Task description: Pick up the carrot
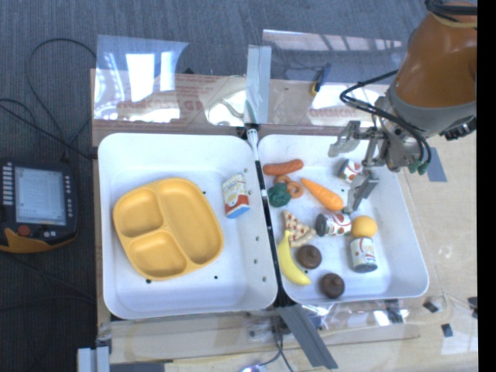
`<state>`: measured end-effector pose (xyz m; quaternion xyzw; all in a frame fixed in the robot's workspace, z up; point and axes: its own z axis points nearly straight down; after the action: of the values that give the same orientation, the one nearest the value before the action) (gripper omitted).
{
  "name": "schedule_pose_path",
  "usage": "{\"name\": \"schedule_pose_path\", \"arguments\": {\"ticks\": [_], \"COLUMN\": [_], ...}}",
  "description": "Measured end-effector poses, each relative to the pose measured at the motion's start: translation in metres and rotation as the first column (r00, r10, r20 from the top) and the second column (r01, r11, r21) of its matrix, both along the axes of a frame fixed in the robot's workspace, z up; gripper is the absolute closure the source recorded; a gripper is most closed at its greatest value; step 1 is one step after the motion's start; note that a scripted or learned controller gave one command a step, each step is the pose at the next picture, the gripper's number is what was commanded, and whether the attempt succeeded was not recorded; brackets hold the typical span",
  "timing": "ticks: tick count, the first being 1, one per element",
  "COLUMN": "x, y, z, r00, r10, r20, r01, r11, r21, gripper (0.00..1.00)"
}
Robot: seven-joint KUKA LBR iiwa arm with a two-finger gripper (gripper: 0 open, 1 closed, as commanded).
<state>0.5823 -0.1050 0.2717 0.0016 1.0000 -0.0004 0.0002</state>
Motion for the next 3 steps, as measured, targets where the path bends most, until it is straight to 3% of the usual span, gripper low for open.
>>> {"name": "schedule_pose_path", "arguments": {"ticks": [1,2,3], "x": [0.032,0.031,0.025], "y": [-0.018,-0.016,0.071], "z": [-0.168,-0.163,-0.087], "r00": [0.999,0.999,0.98], "r10": [0.031,0.032,-0.2], "r20": [0.008,0.003,0.004], "r01": [-0.031,-0.032,0.2], "r11": [1.0,0.999,0.98], "r21": [-0.002,-0.002,0.003], "gripper": [0.0,1.0,1.0]}}
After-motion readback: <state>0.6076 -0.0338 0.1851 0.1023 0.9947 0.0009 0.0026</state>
